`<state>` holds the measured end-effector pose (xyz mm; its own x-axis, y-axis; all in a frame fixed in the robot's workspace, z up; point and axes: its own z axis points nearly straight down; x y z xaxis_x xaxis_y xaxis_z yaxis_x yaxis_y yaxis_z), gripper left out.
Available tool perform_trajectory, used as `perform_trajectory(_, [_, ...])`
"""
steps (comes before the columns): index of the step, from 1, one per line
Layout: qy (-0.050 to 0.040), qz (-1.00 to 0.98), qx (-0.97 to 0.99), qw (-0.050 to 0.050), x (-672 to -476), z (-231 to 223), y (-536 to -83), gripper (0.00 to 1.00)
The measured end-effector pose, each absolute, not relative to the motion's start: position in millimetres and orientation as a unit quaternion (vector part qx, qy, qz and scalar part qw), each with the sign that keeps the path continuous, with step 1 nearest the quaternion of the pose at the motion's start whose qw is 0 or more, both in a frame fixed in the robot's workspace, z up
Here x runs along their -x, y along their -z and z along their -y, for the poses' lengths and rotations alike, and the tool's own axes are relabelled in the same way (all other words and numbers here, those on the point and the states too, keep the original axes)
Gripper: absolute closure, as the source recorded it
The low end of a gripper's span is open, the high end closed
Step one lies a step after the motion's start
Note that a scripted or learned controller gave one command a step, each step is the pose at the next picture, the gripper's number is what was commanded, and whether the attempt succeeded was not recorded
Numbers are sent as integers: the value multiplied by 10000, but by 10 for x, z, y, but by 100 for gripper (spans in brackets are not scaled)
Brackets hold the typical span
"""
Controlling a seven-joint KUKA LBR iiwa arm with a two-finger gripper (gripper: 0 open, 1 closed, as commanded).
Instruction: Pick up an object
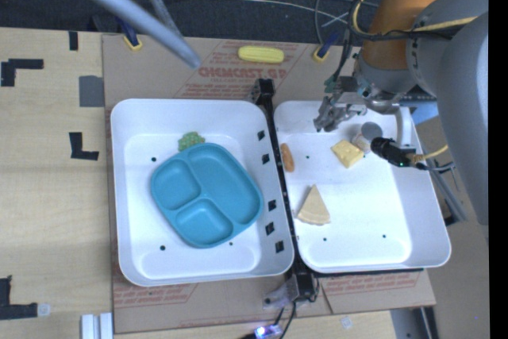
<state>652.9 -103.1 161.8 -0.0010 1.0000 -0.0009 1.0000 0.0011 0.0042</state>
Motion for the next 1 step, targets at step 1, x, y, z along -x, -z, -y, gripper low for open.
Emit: perform_trajectory(1, [-11,-7078,-7064,13,-6539,1024,-2043,100])
